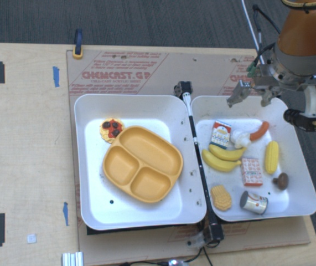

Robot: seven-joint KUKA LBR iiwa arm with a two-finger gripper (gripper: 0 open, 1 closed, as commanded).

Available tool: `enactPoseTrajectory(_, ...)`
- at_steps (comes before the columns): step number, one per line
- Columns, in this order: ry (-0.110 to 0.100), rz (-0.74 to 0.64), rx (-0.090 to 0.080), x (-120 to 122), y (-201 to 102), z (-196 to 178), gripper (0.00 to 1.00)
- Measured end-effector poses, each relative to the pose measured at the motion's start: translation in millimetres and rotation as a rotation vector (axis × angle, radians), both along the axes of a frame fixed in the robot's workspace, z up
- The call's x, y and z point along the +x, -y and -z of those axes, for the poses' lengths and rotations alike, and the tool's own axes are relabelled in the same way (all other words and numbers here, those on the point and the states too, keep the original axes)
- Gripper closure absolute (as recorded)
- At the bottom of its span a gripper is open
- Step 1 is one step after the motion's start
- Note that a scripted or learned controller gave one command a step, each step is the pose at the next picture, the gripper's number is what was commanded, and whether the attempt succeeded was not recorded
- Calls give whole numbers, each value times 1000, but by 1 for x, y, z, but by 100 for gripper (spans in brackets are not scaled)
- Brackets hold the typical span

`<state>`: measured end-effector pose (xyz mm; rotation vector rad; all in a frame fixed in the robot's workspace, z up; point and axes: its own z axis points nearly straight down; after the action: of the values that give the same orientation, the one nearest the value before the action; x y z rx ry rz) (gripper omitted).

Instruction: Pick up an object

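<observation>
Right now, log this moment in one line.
claw: open, above right bin's far edge | holding: nothing | bananas: in bin | plate: left bin

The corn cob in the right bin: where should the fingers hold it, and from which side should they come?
Probably at the middle of the corn cob, from straight above, fingers closing across its narrow width. It lies lengthwise toward the bin's far wall, with bare floor on both long sides; the sausage sits close to its far end.

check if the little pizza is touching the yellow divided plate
Touching: the camera view shows the little pizza lying against the yellow divided plate rim, no gap.
</observation>
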<state>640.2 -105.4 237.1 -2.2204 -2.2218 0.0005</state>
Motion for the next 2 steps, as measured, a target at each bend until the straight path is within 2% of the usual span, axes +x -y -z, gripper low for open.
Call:
enactPoseTrajectory(1,10,1,-1,-11,7,138,0)
enactPoseTrajectory(2,16,2,-2,-36,-11,146,0)
